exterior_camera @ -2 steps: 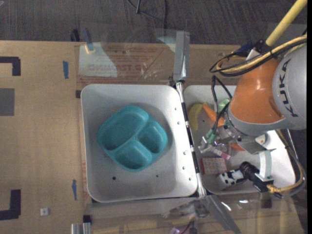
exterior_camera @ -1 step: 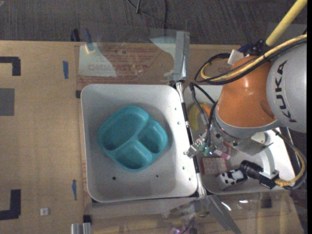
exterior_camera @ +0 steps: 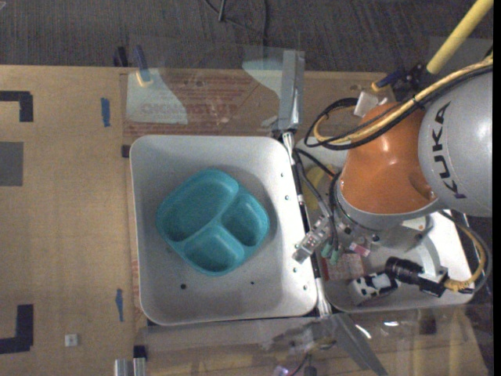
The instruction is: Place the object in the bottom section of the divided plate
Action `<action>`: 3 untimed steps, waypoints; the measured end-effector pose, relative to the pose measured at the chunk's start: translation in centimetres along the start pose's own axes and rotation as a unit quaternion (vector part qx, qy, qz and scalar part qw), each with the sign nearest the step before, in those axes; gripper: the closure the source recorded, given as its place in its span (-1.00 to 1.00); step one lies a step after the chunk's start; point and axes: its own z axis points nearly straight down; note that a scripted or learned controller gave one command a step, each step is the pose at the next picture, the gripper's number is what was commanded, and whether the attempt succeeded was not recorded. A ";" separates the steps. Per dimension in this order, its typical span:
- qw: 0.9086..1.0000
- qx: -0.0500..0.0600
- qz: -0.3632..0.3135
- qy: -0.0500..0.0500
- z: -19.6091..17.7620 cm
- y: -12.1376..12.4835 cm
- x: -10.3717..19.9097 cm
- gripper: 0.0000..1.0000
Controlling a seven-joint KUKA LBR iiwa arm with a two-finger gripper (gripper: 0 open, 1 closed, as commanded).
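Teal divided plate [exterior_camera: 213, 221], 3 sections

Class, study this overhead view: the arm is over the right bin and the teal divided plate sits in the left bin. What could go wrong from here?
1. The gripper is buried under the arm's orange band among small items in the right bin, so a grasp may miss or take the wrong piece.
2. The teal divided plate lies turned at an angle, so the object may land in the wrong section.
3. The raised edge between the two bins could catch a low carry.
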 end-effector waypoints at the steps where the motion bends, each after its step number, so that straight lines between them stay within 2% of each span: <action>1: 0.986 0.000 -0.167 0.000 0.0 0.0 0.0 1.00; 2: 0.986 -0.002 -0.165 -0.002 -1.4 6.8 6.0 1.00; 3: 0.988 -0.001 -0.152 -0.002 9.0 5.5 4.7 1.00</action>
